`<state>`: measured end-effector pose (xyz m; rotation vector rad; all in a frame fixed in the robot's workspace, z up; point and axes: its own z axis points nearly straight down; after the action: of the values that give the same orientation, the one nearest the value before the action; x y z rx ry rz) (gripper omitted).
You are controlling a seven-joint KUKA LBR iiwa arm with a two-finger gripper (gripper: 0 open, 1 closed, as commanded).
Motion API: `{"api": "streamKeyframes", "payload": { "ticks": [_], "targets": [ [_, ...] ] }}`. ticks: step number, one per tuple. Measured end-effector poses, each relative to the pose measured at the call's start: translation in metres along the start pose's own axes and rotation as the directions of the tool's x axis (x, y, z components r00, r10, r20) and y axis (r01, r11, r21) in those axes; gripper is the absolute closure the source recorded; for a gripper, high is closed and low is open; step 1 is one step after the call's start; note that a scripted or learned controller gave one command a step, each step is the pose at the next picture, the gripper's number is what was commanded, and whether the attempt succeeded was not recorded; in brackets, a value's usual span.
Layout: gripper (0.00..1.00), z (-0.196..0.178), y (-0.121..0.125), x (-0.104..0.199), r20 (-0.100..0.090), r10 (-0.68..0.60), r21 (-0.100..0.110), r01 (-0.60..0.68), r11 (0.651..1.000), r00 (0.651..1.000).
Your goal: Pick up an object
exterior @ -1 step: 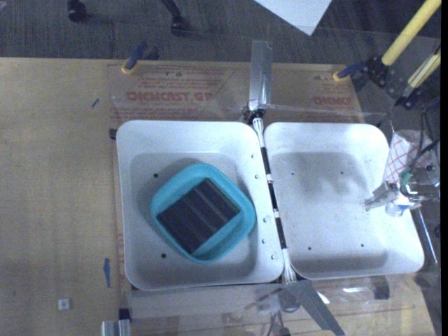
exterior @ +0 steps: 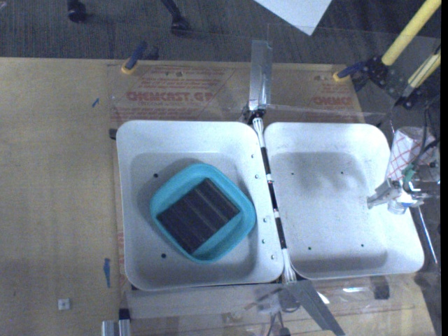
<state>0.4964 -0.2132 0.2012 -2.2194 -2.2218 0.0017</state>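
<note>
A: Where's the thing to pick up?

B: In the left bin (exterior: 133, 145). A blue dish (exterior: 203, 212) lies a little right of the middle, turned at an angle, with a dark ridged block (exterior: 197, 214) lying inside it. They're the one pair of objects in the bins.

A: And the gripper?

B: At the far right, over the right bin's (exterior: 336, 142) outer rim, about halfway down that side. The gripper (exterior: 392, 198) is small and partly blurred there, so I cannot tell how it is set, and I see nothing held in it.

A: Why would it sit there?

B: My guess is it's parked clear of both bins so the camera gets an open look at the contents before a try. It is well apart from the dish, with the whole right bin between them.

A: So what does the next move need?

B: Probably a long reach across to the left bin. The dish's rim or the block's edge looks like the likeliest grip.
</note>
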Motion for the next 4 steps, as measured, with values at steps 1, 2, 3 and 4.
{"api": "streamKeyframes", "payload": {
  "ticks": [1,2,3,4],
  "targets": [
    [1.00,-0.074,0.055,0.046,0.001,0.098,-0.002,-0.098,0.995,0.995],
    [1.00,-0.025,0.137,0.116,0.001,0.305,-0.002,-0.305,0.952,0.952],
    [1.00,-0.035,0.137,0.117,0.004,0.302,-0.002,-0.302,0.953,0.953],
    [1.00,-0.044,0.138,0.119,0.006,0.298,-0.003,-0.298,0.954,0.954]
  ]
}}
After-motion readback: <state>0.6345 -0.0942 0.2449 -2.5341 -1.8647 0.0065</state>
